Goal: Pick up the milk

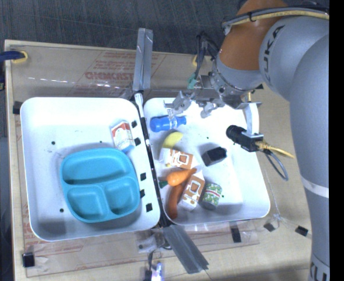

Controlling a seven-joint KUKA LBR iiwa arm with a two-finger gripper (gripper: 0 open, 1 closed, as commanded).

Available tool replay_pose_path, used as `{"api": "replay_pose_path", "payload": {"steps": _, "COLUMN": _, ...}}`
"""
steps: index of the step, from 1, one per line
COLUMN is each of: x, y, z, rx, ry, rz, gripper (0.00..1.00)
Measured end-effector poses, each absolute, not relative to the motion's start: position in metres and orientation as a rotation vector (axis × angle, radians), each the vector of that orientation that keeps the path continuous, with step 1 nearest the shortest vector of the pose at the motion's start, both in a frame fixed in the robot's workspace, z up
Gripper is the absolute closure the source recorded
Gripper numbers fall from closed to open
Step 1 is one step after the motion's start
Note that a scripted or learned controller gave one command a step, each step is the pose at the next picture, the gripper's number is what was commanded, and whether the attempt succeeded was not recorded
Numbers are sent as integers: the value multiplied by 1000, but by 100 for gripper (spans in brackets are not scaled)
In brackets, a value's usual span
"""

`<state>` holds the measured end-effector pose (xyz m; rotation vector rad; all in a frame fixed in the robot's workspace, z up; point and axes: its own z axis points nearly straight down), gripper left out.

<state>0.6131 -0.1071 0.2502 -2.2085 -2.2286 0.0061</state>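
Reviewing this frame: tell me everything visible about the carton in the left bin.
The carton is a small box, white with red print, apparently printed cardboard. It lies tilted against the left bin, in that bin's upper right corner by the divider between the bins. Its lower edge meets or slightly overlaps the rim of the blue compartment tray; actual contact cannot be told. The print is too small to read. It lies apart from the gripper, which is over the right bin.

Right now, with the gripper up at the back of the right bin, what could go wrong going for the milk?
1. The gripper sits by the blue bottle, not a carton, so it may grab that.
2. Two cartons lie against the carrot; closing there could drag or catch it.
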Motion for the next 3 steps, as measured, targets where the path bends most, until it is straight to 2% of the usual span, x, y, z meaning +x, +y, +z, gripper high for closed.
{"api": "replay_pose_path", "payload": {"steps": 1, "x": 616, "y": -115, "z": 269, "rx": -2430, "ry": -1988, "rz": 6, "gripper": 0}}
{"api": "replay_pose_path", "payload": {"steps": 2, "x": 581, "y": -146, "z": 113, "rx": -2395, "ry": -2026, "rz": 8, "gripper": 0}}
{"api": "replay_pose_path", "payload": {"steps": 3, "x": 588, "y": -190, "z": 101, "rx": -2469, "ry": -1960, "rz": -17, "gripper": 0}}
